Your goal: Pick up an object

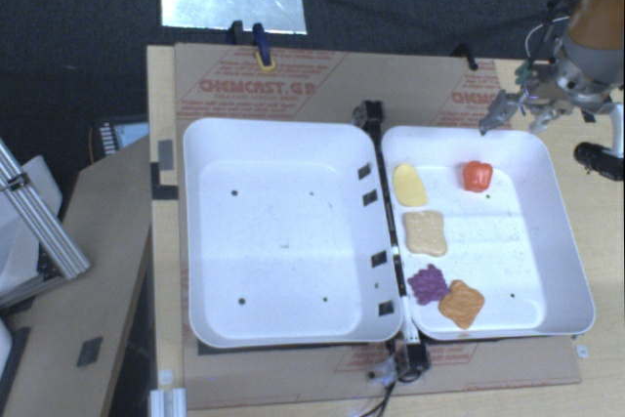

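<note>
Currently: red object (477, 175) lies in the right bin (562, 259), near its far edge, untouched.
Gripper (518, 110) hovers just beyond that far edge, up and right of the red object, fingers spread apart and holding nothing. Further from the red object: yellow piece (409, 186) to its left, beige piece (425, 232), purple piece (428, 283) touching orange piece (461, 303) nearest the camera. Left bin (210, 151) beside.

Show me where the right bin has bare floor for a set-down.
Bare floor: right half of the right bin, between the red piece and the orange piece. Crowded: its left edge, yellow piece, tan piece, purple piece.
</note>
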Available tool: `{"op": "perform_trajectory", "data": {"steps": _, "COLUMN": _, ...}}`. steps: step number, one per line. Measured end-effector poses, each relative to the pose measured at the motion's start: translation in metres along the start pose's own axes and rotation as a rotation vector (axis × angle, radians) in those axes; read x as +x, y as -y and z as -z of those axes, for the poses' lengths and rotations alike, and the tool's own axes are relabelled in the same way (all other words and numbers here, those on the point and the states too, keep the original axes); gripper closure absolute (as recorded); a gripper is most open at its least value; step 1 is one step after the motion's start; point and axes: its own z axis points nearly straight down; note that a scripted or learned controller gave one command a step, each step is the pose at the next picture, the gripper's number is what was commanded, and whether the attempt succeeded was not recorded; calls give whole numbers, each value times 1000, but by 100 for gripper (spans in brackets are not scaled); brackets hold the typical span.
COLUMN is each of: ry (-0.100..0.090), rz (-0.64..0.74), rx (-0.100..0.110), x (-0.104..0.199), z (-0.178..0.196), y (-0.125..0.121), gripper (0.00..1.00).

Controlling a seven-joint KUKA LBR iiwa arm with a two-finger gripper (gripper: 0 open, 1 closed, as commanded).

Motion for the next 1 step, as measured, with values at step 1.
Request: {"op": "perform_trajectory", "data": {"steps": 1, "ry": -3, "rz": -1, "rx": 8, "x": 18, "z": -150, "y": 29, "gripper": 0}}
